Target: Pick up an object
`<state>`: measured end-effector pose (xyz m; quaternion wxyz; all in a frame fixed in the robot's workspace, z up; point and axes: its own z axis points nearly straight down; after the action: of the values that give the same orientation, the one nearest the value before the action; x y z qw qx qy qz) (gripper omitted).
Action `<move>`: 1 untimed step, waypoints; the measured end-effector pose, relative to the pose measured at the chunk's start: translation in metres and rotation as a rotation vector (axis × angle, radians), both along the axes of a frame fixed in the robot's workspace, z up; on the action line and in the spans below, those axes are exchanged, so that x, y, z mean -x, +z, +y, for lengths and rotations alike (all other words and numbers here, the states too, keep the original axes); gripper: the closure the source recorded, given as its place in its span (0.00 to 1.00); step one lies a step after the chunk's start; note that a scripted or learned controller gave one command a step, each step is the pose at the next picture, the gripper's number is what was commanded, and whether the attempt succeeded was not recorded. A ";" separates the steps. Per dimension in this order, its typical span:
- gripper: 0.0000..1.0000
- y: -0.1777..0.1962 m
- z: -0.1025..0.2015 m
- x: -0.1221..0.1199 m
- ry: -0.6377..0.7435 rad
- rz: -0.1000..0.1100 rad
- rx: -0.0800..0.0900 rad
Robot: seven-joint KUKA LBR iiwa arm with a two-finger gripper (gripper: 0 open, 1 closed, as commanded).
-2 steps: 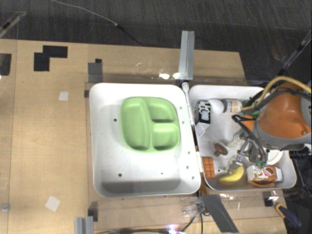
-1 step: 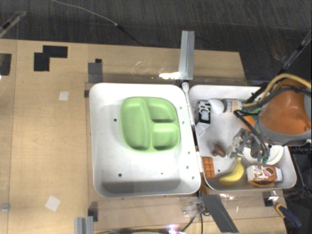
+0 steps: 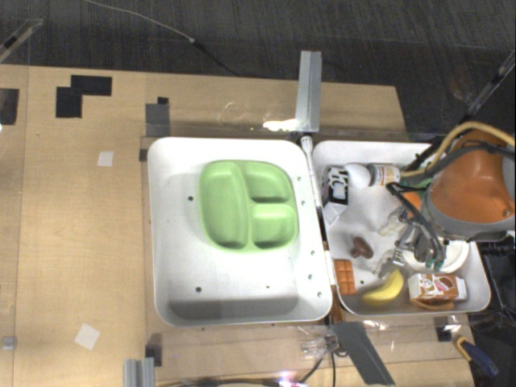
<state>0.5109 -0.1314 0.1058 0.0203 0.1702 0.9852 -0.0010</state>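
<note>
My gripper (image 3: 393, 242) hangs low over the right bin (image 3: 364, 155), its fingers spread open with nothing between them. A yellow banana (image 3: 385, 289) lies just below the fingertips, near the bin's front wall. A small brown lump (image 3: 360, 248) sits just left of the gripper. At the bin's back lie a white bottle (image 3: 372, 174) and a black-and-white carton (image 3: 336, 185). An orange waffle-patterned piece (image 3: 345, 276) rests at the front left corner, and a brown-and-white carton (image 3: 436, 289) at the front right.
The left bin (image 3: 173, 240) holds a green divided tray (image 3: 246, 204). A white round lid (image 3: 456, 255) lies partly under the wrist. The arm's orange band (image 3: 474, 185) and its cables cover the right bin's far right part. A metal post (image 3: 310, 91) stands behind the bins.
</note>
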 end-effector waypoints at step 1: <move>0.00 -0.014 -0.004 0.017 -0.051 0.017 -0.009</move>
<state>0.4943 -0.1357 0.0919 0.0113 0.1951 0.9807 0.0012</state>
